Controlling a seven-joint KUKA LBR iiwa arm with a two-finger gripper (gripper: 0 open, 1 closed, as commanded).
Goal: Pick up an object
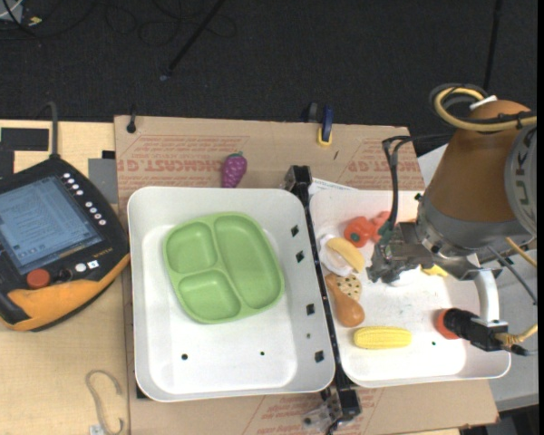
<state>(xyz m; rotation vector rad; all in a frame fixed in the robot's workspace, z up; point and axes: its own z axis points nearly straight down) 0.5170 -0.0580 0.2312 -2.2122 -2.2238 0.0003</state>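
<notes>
A KUKA arm (476, 175), grey with an orange band, reaches from the right over the right white bin (417, 365), its dark gripper (387, 265) low above the bin floor. Toy foods lie around it: a banana (344, 254), a red-orange piece (363, 229), a brown drumstick (345, 304), a corn cob (383, 337) near the front and a red item (448, 323) to the right. In the left bin (218, 370) sits a green three-compartment tray (222, 267). A purple grape bunch (234, 169) rests on cardboard beyond; a teach pendant (41, 238) lies far left.
</notes>
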